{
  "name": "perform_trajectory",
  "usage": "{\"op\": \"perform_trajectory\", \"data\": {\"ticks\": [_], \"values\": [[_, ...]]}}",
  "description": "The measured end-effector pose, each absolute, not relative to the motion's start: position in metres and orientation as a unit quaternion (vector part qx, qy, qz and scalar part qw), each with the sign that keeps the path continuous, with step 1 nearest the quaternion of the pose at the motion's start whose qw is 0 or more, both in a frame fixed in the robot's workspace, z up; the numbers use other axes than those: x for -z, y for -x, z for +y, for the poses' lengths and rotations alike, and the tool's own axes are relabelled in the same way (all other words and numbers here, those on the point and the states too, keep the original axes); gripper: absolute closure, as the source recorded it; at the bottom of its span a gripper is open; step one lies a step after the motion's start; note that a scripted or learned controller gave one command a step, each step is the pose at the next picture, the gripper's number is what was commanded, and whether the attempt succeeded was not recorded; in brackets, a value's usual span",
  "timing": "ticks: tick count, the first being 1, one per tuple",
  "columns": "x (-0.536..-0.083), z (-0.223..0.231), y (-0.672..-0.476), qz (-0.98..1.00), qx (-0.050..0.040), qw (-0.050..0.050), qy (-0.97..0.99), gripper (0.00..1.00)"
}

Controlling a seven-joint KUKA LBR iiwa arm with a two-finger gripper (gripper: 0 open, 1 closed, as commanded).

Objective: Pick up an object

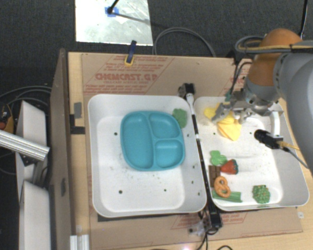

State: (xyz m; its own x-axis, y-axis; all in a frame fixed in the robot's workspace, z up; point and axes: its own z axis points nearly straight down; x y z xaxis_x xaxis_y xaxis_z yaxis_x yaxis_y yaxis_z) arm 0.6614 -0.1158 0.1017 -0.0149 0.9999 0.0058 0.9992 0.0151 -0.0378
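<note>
My gripper (233, 112) hangs low over the far part of the right bin (292, 191), under the grey wrist with its orange band. A yellow toy (230, 130) lies directly in front of it, touching or nearly touching. A smaller yellow piece (211, 112) sits just to its left. Further forward in the same bin lie a green piece (216, 157), a red strawberry-like toy (229, 166), an orange pretzel (221, 186) and a green broccoli-like toy (261, 194).
The left bin (109, 191) holds a blue divided plate (151, 139), with a green toy (180, 116) by its far right corner. A black divider rail (197, 139) runs between the bins. A black cable plug (266, 137) juts out beside the wrist.
</note>
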Motion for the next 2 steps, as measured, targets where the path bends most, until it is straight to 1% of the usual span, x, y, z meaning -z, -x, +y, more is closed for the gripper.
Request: {"op": "perform_trajectory", "data": {"ticks": [1, 2], "values": [[-0.1127, -0.1164, -0.6615, -0.713, -0.0123, 0.015, 0.701, 1.0], [-0.1125, -0.1164, -0.6615, -0.714, -0.0123, 0.015, 0.7, 0.0]]}}
